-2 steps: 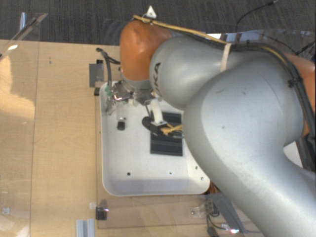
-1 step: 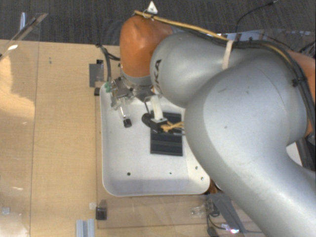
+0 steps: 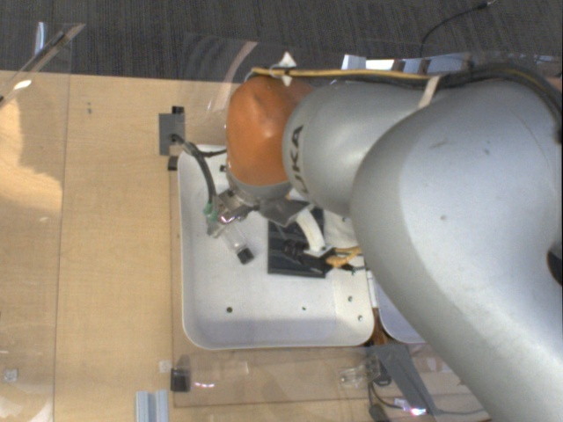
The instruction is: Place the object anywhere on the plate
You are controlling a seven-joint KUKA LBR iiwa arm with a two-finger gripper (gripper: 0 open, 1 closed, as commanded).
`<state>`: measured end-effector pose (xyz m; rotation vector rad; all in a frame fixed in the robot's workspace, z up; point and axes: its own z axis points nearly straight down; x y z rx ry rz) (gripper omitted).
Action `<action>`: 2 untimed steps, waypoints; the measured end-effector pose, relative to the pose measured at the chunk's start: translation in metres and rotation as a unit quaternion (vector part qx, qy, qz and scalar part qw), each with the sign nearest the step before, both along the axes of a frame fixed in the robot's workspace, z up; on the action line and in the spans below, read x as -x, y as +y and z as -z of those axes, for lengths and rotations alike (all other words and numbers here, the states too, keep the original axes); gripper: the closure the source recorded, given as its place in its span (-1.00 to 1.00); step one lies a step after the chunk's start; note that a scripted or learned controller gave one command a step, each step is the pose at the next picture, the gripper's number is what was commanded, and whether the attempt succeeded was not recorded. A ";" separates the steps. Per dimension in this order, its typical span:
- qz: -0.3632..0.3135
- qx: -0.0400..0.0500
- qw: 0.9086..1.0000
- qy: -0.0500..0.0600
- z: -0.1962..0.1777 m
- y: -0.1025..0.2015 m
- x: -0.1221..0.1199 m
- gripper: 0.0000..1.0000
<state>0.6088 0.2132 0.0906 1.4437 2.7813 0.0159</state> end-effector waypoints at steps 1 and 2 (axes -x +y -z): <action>-0.146 0.000 0.989 -0.005 -0.002 -0.005 0.098 1.00; -0.385 0.004 0.923 -0.001 -0.155 0.000 0.066 1.00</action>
